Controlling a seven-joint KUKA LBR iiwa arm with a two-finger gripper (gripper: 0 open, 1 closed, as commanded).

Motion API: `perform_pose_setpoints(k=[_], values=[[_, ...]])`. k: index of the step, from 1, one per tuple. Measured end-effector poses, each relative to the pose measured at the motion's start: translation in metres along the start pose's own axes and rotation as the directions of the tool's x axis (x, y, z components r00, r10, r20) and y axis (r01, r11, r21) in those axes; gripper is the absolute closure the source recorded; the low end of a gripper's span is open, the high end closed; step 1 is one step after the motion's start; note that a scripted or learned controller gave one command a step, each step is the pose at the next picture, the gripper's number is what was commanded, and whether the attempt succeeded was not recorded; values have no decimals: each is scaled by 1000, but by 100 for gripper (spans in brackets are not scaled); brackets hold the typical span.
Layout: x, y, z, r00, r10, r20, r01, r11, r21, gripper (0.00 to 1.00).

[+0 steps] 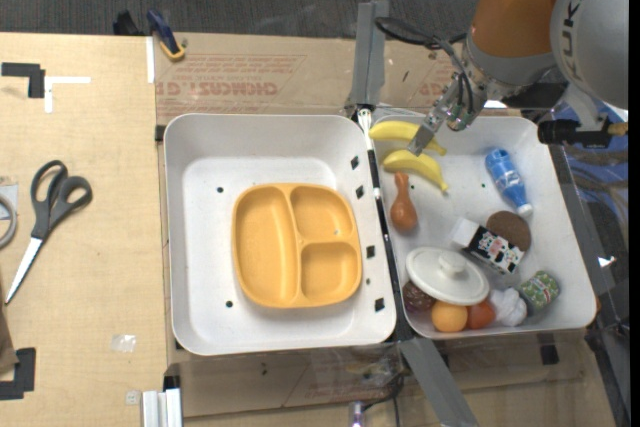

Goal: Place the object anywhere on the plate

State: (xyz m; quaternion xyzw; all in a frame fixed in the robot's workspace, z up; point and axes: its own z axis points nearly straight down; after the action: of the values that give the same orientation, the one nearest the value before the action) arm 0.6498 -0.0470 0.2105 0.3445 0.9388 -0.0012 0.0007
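**Gripper above banana at far end of right bin; plate bare**

Arm (560, 5) comes in from far right, orange band above wrist, gripper (432, 137) angled down-left over far-left corner of right bin (570, 245). Fingers are small & dark against the bin; can't tell if spread or pressed together. Tip sits right at the bananas: upper banana (392, 130) just left of it, lower banana (418, 167) just under/near side of it. Contact w/ either one not clear, and no fruit is visibly between the fingers.

Yellow plate (297, 244), 3 compartments, lies about mid left bin (190, 215), nothing on it. Both bananas are in the right bin, well apart from plate, w/ the divider between bins in between.

Other stuff in right bin: brown wooden spoon-like item (402, 205) near side of bananas, along left wall; blue bottle (506, 179) lying toward right side; dark brown round item (511, 227) touching a black-&-white box (490, 248); white lid w/ knob (449, 276) near-left; orange fruit (450, 317) & a red item (481, 315) at near edge; green-labelled can (539, 290) near-right corner, a white crumpled thing (508, 307) just left of it.

On bench left of bins: scissors (48, 205), grey handles, blades pointing near-left. Blue clip (163, 33) at far edge by cardboard sheet (250, 80).
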Motion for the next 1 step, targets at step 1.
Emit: perform_pose_setpoints(k=[1], values=[[96,27,11,998,60,-3,-60,998,0,100]])
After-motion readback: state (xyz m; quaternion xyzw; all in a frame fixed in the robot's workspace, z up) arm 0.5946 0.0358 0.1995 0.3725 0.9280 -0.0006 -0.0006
